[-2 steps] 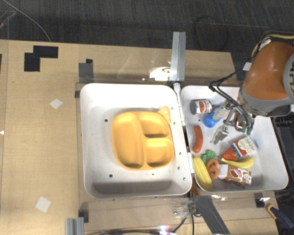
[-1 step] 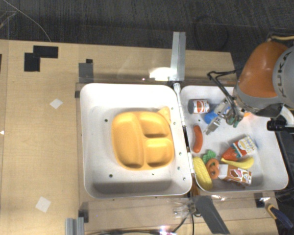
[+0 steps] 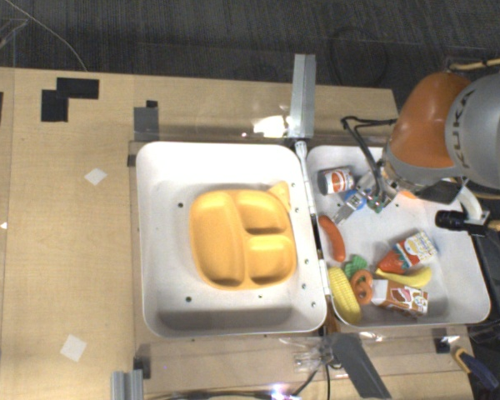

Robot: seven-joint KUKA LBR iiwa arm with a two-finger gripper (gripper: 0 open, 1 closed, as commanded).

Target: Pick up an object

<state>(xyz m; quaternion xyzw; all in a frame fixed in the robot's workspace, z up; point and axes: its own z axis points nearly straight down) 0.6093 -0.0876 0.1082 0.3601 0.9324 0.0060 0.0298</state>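
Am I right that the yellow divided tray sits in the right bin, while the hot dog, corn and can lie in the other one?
Not quite: the camera view shows the yellow divided tray in the left bin. The hot dog, corn and can lie in the other one, the right bin.

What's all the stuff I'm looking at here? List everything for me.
Divided tray: one, yellow, in the left white bin.
Small can: one, red and white, top of the right white bin.
Toy hot dog: one, red-orange, along the right bin's left wall.
Toy corn: one, yellow, lower left corner.
Toy carrot: one, orange with green, beside the corn.
Cartons: two, white and red, lower right area.
Toy banana: one, yellow, between the cartons.
Arm: one, grey and orange, from the right.
Gripper: one, near the can.
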